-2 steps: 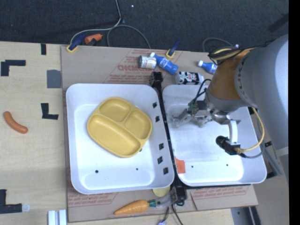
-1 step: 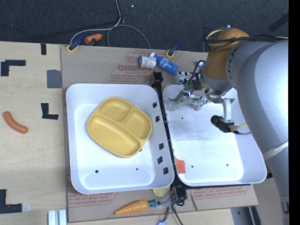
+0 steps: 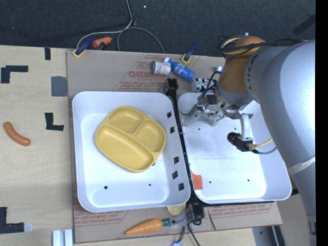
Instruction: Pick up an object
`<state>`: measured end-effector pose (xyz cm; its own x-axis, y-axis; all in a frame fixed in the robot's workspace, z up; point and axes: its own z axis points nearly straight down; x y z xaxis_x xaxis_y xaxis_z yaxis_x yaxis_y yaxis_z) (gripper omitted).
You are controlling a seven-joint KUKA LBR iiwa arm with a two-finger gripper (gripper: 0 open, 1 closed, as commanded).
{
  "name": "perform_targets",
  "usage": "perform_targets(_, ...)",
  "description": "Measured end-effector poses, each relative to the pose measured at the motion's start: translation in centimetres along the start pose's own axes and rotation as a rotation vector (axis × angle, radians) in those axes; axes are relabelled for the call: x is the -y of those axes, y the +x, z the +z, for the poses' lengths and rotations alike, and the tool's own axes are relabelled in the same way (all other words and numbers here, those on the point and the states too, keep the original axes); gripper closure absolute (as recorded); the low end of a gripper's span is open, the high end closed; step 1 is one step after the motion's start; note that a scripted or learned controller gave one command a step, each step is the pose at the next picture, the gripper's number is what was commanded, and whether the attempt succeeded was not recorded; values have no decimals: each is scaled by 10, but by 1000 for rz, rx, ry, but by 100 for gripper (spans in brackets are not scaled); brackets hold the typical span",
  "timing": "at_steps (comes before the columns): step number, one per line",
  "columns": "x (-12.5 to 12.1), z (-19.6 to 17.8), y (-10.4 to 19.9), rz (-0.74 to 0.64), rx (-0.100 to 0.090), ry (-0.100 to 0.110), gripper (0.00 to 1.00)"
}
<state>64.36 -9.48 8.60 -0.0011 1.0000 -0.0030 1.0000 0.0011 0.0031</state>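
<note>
Lying well left of the hand [image 3: 201, 109] — yellow plate [image 3: 131, 138]

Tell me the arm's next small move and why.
Probably swing left toward the yellow divided plate in the left bin. The gripper sits low at the right bin's upper-left corner, with nothing graspable visible under it.

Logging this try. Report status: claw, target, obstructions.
Claw low at right bin's back-left corner, nothing seen in it. Yellow divided plate lies untouched in left bin. Divider clamps close beside claw.
</note>
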Motion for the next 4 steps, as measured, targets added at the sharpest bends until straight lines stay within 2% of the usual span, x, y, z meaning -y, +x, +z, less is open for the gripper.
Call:
perform_targets(1,-26,1,1,-2,-3,4,0)
perform_targets(2,-7,0,-1,0,-1,1,0)
perform_targets(3,-26,1,-12,-1,-3,1,0)
perform_targets(4,-26,-10,-11,-2,-1,0,100)
